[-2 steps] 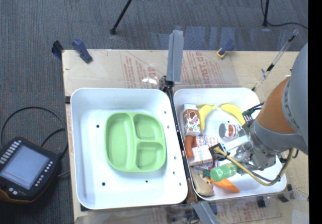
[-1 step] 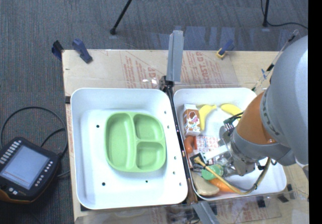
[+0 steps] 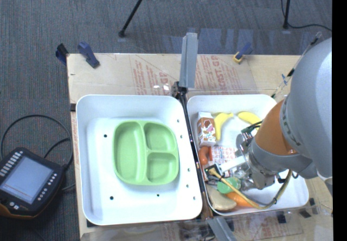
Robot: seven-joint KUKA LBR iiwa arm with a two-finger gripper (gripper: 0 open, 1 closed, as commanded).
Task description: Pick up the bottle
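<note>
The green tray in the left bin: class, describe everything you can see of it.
The green tray is pale lime, plastic by its look, with rounded corners and three compartments: one long one on its left side and two smaller ones on its right. It lies flat, right way up, near the middle of the left white bin, slightly turned. Nothing sits in it or touches it except the bin floor.

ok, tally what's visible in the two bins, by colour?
Green: 2, the three-compartment plastic plate and small round green piece
Yellow: 2 curved bananas
Orange: 1 carrot
Brown-and-white: 1 carton
Total: 6; others hidden under the arm.
</note>
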